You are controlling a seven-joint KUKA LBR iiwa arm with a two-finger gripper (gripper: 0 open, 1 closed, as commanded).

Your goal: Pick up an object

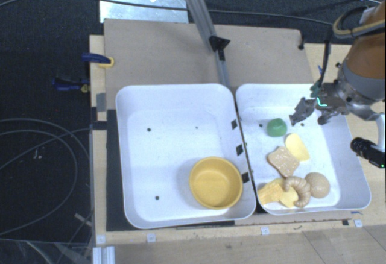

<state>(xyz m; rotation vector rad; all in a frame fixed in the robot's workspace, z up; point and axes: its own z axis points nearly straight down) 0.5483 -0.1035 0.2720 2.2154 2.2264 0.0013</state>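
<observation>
The robot arm (369, 58) was a thick, rounded body with an orange band above a pale grey wrist section. A looped yellowish cable and a thin black cable ran beside the orange part. The grey wrist carried a small glowing green-blue light at its left side. From it projected the gripper (315, 112), made of dark grey, angular metal parts. A short black cylindrical piece, glossy at its end, stuck out beneath the wrist.
</observation>
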